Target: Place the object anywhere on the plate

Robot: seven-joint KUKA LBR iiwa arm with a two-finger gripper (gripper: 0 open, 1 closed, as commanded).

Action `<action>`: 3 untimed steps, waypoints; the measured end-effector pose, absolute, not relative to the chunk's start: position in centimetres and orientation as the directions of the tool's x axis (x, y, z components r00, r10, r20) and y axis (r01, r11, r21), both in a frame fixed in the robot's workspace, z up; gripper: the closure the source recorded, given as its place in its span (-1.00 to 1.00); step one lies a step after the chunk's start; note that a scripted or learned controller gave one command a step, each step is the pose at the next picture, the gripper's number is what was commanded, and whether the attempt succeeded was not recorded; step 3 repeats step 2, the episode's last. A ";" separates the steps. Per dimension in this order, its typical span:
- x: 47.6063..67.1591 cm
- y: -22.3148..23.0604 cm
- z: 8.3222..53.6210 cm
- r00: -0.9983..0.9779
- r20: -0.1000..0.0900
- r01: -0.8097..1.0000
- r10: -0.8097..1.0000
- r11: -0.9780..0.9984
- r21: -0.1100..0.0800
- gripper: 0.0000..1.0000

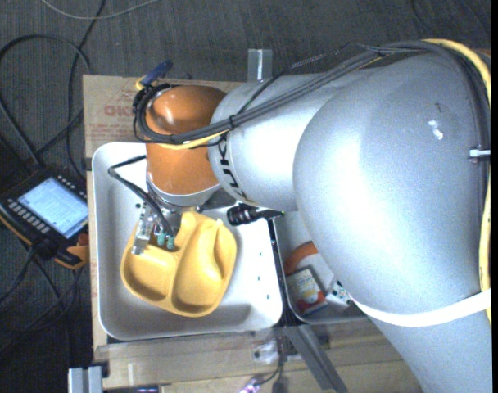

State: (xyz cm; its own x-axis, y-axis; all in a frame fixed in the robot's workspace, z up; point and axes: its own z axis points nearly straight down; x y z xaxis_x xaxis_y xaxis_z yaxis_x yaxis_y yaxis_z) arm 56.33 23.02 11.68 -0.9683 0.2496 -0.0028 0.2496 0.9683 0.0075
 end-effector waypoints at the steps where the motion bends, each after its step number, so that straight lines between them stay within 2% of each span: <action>1: 55.7 21.6 27.0 -0.997 0.002 -0.077 -0.077 0.997 -0.001 1.00; 2: 60.8 23.4 37.4 -0.956 0.001 -0.293 -0.293 0.956 0.000 1.00; 3: 60.8 23.4 37.4 -0.956 0.001 -0.293 -0.293 0.956 0.000 1.00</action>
